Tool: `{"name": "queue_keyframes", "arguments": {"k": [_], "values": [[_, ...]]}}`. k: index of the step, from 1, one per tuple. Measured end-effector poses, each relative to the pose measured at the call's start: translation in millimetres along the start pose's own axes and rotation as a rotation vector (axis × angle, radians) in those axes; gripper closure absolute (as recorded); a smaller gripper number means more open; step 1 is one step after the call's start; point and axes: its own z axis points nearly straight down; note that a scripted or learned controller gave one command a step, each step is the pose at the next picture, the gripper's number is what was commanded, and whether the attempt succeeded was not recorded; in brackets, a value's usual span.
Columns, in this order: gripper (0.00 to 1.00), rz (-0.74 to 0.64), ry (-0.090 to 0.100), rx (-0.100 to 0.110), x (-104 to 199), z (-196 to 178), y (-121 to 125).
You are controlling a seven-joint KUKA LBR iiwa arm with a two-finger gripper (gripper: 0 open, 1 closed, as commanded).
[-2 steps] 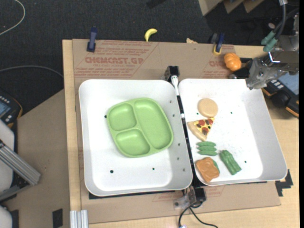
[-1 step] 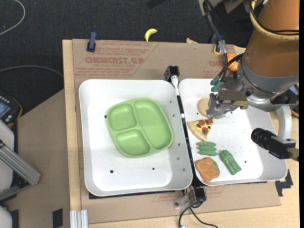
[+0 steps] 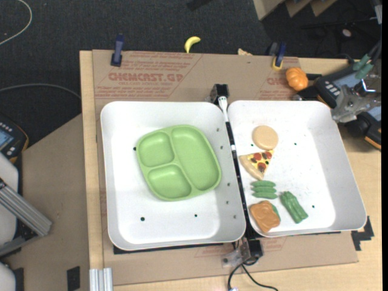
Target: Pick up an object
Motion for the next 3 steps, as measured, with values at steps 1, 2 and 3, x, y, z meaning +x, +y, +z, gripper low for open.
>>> {"name": "queue_keyframes", "arguments": {"k": [1,2,3], "values": [[1.00,0.000,-0.003,0.001,-86.0,-77.9,0.9],[1.00,-0.007,0.006,0.024,-83.9,33.0,-0.7],[1.00,-0.009,0.000,0.006,-84.6,15.7,1.3]]}}
